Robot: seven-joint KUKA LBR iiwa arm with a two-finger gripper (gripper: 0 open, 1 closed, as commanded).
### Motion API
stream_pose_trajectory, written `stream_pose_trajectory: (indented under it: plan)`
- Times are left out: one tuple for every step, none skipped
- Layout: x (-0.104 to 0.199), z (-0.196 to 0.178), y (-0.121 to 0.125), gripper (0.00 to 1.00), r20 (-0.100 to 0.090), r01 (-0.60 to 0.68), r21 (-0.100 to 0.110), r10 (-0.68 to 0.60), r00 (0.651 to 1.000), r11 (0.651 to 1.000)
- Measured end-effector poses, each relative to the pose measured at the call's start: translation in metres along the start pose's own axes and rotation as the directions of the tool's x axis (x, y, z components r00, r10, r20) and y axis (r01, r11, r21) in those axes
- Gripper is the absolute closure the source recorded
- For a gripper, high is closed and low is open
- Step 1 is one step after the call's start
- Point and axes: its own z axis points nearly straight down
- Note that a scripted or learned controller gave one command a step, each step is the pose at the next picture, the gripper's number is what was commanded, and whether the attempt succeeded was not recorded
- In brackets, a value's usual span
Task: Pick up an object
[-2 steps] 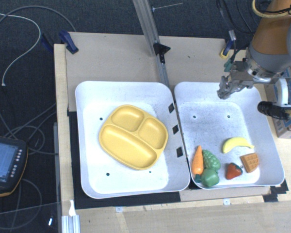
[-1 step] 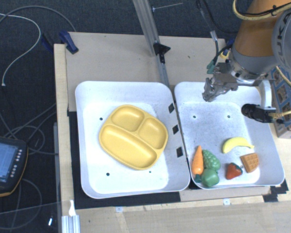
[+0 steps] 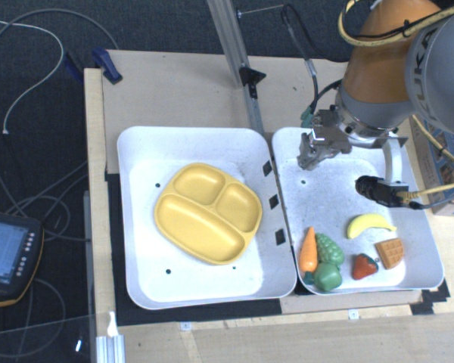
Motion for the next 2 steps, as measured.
stream_pose_trajectory:
  plan:
    - [0.052, 0.007, -0.027, 1.00, 0.000, 0.001, 0.001, -0.001, 1.000, 1.000]
    - [0.098, 0.005, -0.046, 1.00, 0.000, 0.001, 0.001, -0.001, 1.000, 1.000]
